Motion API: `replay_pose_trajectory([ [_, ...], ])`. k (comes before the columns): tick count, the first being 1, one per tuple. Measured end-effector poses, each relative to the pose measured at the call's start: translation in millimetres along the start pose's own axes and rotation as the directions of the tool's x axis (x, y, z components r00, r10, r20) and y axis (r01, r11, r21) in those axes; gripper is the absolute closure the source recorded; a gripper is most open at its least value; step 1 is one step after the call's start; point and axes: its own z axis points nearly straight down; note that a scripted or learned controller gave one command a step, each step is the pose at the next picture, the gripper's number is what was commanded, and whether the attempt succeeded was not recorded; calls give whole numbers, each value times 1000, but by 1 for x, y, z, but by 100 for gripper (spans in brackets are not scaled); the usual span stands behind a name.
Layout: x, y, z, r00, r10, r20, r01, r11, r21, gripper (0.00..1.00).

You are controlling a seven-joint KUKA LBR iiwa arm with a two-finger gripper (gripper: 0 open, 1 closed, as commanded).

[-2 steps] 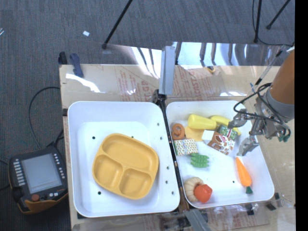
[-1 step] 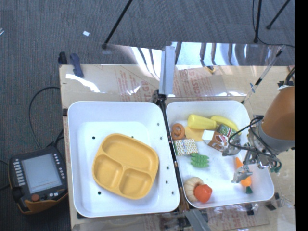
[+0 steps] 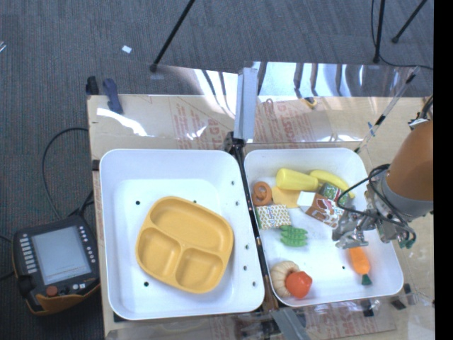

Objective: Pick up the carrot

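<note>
Orange carrot [image 3: 361, 262] lies in the right bin [image 3: 386, 289] just below the gripper [image 3: 352, 238], seemingly not between its fingers; gripper's spread can't be judged.

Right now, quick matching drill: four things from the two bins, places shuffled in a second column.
1. carrot
2. yellow plate
3. tomato
4. banana

A. left bin
B. right bin, far side
C. right bin, near edge, beside the bread roll
D. right bin, just under the tool

Pairs: 1-D, 2-A, 3-C, 4-B
</note>
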Motion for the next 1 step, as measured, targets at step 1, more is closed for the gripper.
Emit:
replay_pose_trajectory([
  [1, 0, 1, 0, 1000, -2, -1, 2, 1000, 0, 0],
])
